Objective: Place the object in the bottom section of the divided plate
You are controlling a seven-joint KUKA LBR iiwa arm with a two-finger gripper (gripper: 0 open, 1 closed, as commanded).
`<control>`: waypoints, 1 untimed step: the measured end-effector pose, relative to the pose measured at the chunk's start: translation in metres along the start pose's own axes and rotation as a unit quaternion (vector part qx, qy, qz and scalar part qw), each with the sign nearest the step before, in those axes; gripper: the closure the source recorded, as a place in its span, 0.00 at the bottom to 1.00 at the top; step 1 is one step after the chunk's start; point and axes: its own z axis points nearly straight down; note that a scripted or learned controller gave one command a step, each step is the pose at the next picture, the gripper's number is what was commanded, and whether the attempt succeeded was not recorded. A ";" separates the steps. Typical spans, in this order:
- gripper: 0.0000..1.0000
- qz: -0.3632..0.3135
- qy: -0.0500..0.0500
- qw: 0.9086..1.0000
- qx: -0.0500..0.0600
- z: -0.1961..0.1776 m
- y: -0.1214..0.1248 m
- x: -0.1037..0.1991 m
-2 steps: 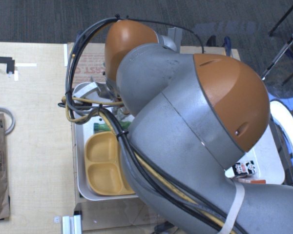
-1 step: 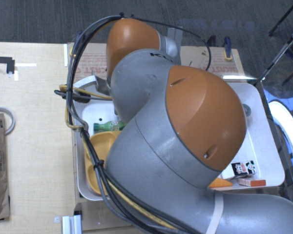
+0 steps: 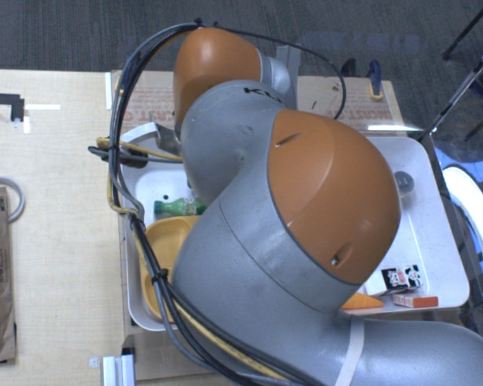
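The plate [image 3: 163, 248] is yellow and lies flat in the left bin, toward its near end. A curved piece of its rim and a little of its inner surface show; the arm covers the rest, so its dividers and sections cannot be made out. Just beyond the plate, on the bin floor, lies a green object [image 3: 177, 208], partly hidden by the arm. Whether it touches the plate cannot be told.
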 end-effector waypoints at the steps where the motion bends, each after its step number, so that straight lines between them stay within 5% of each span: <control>1: 1.00 0.002 -0.003 1.000 -0.001 -0.006 0.004 0.000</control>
